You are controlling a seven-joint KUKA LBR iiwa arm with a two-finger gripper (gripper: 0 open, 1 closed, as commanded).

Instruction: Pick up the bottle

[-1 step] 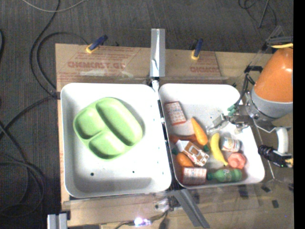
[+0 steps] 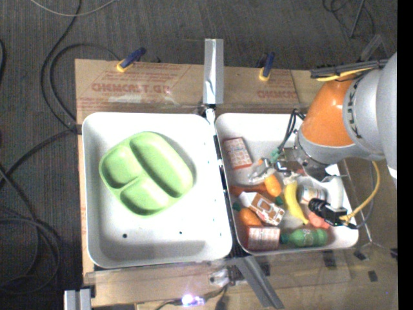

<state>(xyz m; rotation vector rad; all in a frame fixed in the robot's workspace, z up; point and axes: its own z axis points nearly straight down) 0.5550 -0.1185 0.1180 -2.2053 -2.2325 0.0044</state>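
Green plastic bottle (image 2: 306, 237) w/ a dark cap end lies flat at the near edge of the right white bin (image 2: 251, 129), long axis running roughly left-right, parallel to the bin's front wall. It sits just beside a brown-red boxy carton (image 2: 262, 238) on its left and touches or nearly touches a pinkish-red toy piece (image 2: 315, 219) behind it.

One step further back: a yellow banana-shaped toy (image 2: 293, 202) lies lengthwise front-to-back, an orange carrot-like piece (image 2: 249, 216) and a small red-white packet (image 2: 267, 208) to its left. These crowd the space btwn bottle and gripper.

Gripper (image 2: 279, 165) hangs over the mid part of the same bin, beside an orange rounded toy (image 2: 273, 185); its metal end is seen from above amid clutter, so whether it is spread or closed can't be told. Nothing is visibly pinched in it.

Key relation: bottle lies toward the camera and a bit to the right of the gripper, well apart, w/ banana toy in between. Judgement: the arm would need to come forward toward the near wall and turn the wrist so the closing direction crosses the bottle's short width, i.e. front-to-back. Risk: near wall and carton leave little room.

Further back, a red-white printed card box (image 2: 237, 151) rests by the bin divider. Left white bin (image 2: 97, 237) holds a lime-green three-section plastic plate (image 2: 146, 172), far from the action.
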